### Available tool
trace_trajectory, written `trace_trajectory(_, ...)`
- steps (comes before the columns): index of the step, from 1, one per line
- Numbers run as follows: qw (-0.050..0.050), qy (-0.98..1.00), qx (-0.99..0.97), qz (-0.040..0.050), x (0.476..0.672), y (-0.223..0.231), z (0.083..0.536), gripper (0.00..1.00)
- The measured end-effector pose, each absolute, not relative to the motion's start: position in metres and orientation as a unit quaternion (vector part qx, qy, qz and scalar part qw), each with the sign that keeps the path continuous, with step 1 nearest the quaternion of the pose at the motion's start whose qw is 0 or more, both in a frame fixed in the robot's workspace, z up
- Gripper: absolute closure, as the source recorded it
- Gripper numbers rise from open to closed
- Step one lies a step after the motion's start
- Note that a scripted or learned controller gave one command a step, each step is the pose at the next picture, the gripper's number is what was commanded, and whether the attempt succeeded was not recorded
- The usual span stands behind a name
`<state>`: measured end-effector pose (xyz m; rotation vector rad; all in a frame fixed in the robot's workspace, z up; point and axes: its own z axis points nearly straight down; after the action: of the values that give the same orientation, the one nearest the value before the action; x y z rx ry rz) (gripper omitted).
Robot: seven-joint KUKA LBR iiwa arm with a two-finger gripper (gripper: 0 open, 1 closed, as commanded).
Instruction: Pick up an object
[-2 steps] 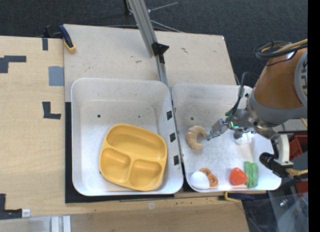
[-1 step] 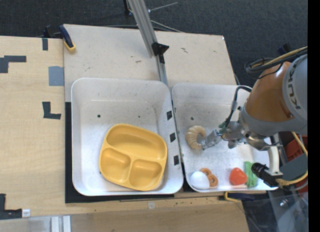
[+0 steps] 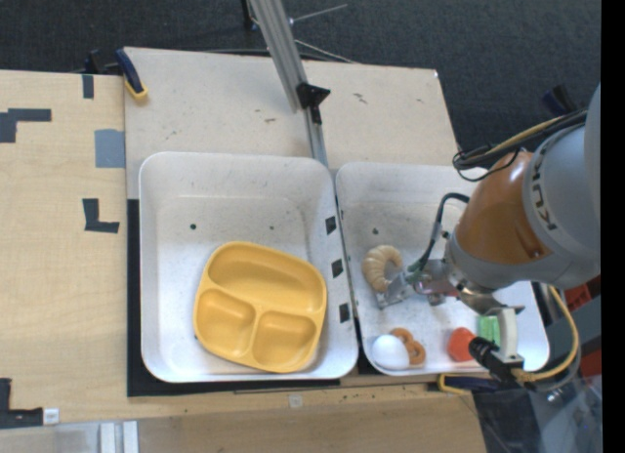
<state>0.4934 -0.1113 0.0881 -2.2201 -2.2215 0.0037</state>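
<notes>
In the right bin (image 3: 391, 187) a tan, ring-shaped pastry-like object (image 3: 382, 265) lies near the left wall. My gripper (image 3: 395, 290) reaches in from the right and sits just below and beside that object, touching or nearly touching it. Near the bin's front edge lie a white egg-like ball (image 3: 389, 349), a small orange-brown ring (image 3: 407, 345), a red-orange object (image 3: 462, 344) and a green and white piece (image 3: 496, 329). The grey arm with its orange band (image 3: 493, 222) covers the bin's right side.
The left bin (image 3: 176, 183) holds a yellow divided tray (image 3: 260, 306) at its front. A metal pole (image 3: 278, 31) slants down to the divide between the bins. A cable loops along the right bin's front right corner.
</notes>
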Motion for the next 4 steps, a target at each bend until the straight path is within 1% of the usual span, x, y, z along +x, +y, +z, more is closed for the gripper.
trace_trajectory(1,0.000,-0.707,-0.707,-0.0001,0.494,-0.111,0.090,0.00)
trace_trajectory(2,0.001,-0.708,-0.707,0.0002,0.493,-0.111,0.099,1.00)
trace_trajectory(3,-0.001,-0.708,-0.706,-0.0008,0.489,-0.101,0.152,1.00)
trace_trajectory(4,-0.001,-0.708,-0.707,-0.0008,0.497,-0.106,0.198,1.00)
